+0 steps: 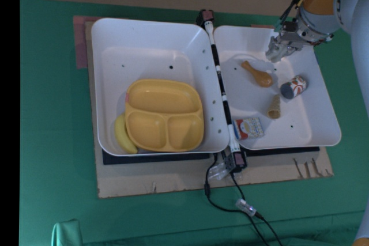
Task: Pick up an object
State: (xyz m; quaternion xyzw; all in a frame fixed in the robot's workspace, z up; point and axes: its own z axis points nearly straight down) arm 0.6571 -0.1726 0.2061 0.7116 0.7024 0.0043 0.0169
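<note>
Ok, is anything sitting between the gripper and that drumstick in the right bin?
Nothing visible does. The gripper hovers over the right bin, just up and right of the drumstick, with bare bin floor between them. The small can, cone and carton lie nearer the camera, off that path.

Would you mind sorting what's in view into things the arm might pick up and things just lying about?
Job in hand:
gripper, over the right bin
drumstick
can
cone
carton
banana
yellow tray

Lying about:
left bin
cables
cardboard
green cloth
</note>
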